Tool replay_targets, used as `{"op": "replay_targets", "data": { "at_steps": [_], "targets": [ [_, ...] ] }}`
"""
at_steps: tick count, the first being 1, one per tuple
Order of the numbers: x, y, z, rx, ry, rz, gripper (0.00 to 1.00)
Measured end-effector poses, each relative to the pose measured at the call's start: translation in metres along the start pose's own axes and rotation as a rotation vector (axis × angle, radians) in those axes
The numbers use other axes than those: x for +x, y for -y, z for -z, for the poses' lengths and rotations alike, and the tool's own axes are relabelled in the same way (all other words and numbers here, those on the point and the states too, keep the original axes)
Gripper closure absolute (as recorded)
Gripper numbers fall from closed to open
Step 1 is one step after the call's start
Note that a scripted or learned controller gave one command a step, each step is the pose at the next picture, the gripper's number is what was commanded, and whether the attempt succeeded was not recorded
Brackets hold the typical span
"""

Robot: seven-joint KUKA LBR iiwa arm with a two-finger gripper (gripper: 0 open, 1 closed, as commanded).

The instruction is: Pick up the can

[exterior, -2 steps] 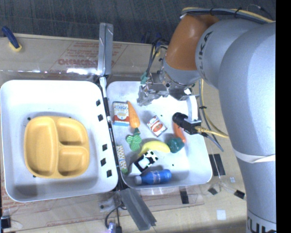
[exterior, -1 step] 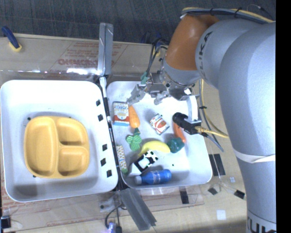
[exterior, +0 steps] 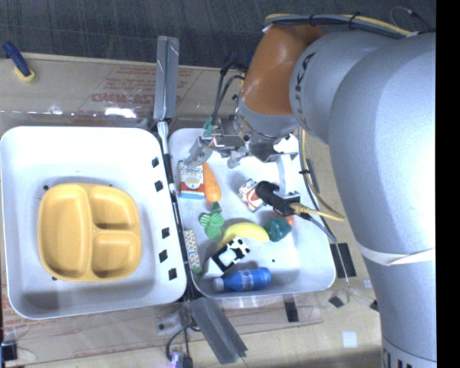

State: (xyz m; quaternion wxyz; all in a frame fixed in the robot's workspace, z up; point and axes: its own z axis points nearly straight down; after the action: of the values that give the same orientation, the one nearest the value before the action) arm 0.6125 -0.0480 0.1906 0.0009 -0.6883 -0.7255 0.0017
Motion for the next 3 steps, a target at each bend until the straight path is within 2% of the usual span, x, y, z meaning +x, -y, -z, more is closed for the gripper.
{"op": "replay_targets", "data": {
  "at_steps": [1,2,3],
  "targets": [
    [-0.054,0.023,0.059,-0.004,0.001,0.004,0.0],
    [0.006,0.027,0.059,0.0,0.0,-0.021,0.0],
    [-0.059,0.069,0.047,-0.001,0.0,0.096,0.0]
  ]
}}
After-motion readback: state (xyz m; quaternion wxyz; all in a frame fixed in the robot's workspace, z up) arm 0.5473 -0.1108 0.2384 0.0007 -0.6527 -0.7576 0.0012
